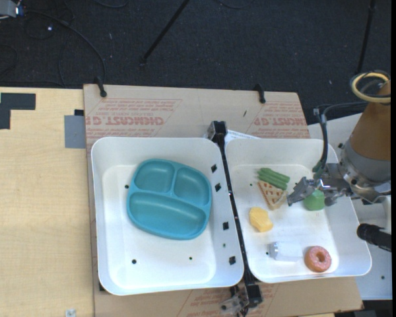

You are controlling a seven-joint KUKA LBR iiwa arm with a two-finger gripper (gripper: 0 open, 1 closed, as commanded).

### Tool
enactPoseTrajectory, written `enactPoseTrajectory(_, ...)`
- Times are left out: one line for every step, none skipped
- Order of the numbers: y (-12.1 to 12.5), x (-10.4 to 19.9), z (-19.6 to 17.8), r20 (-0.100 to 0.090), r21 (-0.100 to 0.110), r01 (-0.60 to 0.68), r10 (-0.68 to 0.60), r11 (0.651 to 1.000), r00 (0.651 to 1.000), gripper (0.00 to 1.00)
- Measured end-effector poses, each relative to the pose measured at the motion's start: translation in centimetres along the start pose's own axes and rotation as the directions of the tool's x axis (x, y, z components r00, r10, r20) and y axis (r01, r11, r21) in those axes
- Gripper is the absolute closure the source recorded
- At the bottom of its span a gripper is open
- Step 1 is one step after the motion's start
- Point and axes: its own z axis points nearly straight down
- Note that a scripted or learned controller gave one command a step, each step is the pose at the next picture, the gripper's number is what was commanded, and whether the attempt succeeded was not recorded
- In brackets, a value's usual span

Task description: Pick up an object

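Round bright-green plastic object (313,201) near the right edge of the right white bin (346,259), touching the claw (308,191). Just beside it toward the bin's middle, a tan waffle-patterned toy wedge (272,195), with a dark-green ridged toy vegetable (273,176) above, closer to the far edge. Yellow rounded toy lump (261,219) near the bin's centre; small grey-and-white piece (274,249) and pink-frosted toy doughnut (318,258) toward the near edge. Left white bin (109,269) carrying a teal three-compartment plate (169,199) at its middle. Claw at the green object, dark fingers slanted inward; spread or pressed together: cannot tell. Grip on the object unclear.
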Motion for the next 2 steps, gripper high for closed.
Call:
enactPoseTrajectory(0.3, 0.0, -0.7, 0.002, -0.012, 0.003, -0.003, 1.0, 1.0, 0.0)
enactPoseTrajectory(0.5, 0.9, 5.4, 0.001, -0.007, 0.003, -0.003, 1.0, 1.0, 0.0)
